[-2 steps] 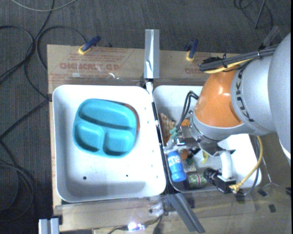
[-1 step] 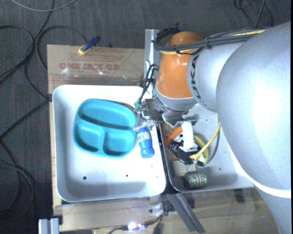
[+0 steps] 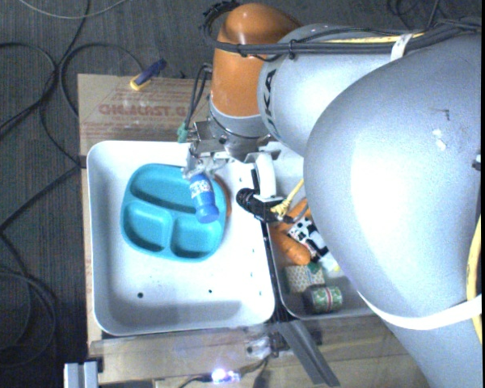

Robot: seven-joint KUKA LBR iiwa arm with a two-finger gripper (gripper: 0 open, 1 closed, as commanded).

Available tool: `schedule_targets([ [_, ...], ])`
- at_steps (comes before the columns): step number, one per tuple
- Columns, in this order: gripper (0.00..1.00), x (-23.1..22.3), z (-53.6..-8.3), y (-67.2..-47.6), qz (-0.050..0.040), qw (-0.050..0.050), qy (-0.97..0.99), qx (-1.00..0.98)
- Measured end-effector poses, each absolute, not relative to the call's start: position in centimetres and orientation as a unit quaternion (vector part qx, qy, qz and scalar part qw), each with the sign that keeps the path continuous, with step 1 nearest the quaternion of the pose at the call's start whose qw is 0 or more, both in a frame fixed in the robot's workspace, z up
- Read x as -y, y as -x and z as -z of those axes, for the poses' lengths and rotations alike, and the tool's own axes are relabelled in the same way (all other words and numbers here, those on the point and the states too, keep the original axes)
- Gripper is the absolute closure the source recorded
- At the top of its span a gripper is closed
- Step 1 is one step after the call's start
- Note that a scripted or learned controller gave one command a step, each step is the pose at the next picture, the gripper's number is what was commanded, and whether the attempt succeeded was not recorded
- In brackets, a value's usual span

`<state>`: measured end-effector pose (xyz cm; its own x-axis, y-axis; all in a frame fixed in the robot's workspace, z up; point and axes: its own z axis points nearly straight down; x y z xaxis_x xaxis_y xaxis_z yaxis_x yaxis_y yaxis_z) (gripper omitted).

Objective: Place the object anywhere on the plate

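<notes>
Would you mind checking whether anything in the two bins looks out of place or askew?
Nothing is spilled or damaged. The small blue bottle lies tilted across the right rim of the blue plate, just below the claw. The right bin holds jumbled toys.

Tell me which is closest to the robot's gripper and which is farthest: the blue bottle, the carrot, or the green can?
Measured from the gripper in the camera view:
1. Blue bottle, right below it, over the blue plate.
2. Carrot, off to the right in the other bin.
3. Green can, farthest, lower right corner of that bin.
</notes>
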<state>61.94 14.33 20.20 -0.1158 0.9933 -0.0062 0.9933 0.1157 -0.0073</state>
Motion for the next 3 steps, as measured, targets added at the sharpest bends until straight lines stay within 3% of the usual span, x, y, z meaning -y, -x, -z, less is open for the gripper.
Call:
schedule_targets([
  [1, 1.0, -21.2, -18.9, -60.7, -0.005, 0.0, 0.666, 0.746],
  [2, 1.0, -22.7, -19.1, -62.1, -0.0046, 0.0, 0.634, 0.773],
  [3, 1.0, -18.6, -24.6, -59.7, -0.004, 0.001, 0.63, 0.776],
])
